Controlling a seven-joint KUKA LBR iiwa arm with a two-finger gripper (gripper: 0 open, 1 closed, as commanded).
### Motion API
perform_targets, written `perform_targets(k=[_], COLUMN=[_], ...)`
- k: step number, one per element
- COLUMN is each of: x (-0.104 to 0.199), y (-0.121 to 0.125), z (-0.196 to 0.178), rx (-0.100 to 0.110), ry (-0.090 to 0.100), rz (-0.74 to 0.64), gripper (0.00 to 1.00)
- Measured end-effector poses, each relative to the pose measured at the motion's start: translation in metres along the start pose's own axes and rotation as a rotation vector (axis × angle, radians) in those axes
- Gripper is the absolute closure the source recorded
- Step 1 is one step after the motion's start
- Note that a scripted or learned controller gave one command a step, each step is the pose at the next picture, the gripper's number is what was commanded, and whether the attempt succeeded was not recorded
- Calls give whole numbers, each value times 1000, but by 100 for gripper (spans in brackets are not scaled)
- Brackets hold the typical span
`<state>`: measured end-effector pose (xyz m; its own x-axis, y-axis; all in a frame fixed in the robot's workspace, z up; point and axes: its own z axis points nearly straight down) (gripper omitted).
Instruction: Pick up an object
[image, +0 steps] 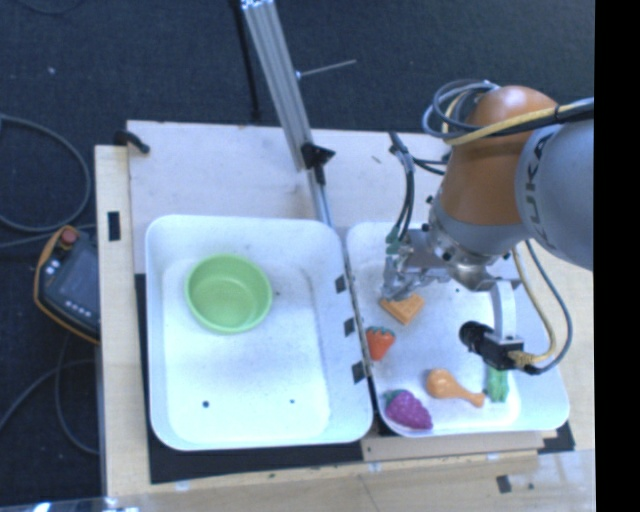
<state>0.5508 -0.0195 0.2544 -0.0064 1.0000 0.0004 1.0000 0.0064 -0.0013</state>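
Observation:
My gripper (400, 286) hangs over the upper left part of the right bin (540, 400), directly above an orange wedge-shaped block (404, 309). Its tip meets the block's top edge, and I cannot tell whether it has hold of the block. In the same bin, a red strawberry-like toy (380, 342) lies by the left wall. A purple grape bunch (408, 409) sits at the front, with an orange pear-shaped toy (455, 387) and a small green piece (497, 384) to its right. The arm's grey and orange body covers the bin's back right.
The left bin (180, 400) holds a green bowl (229, 292) in its upper left part. A metal pole (290, 100) slants up from the divider between the bins. Cables and a black fitting (485, 343) hang from the wrist over the right bin.

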Motion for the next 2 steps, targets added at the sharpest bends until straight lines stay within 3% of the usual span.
perform_targets(k=[2], x=[99], y=[35], z=[18], rx=[-2], ry=[-1], rz=[0], gripper=[100])
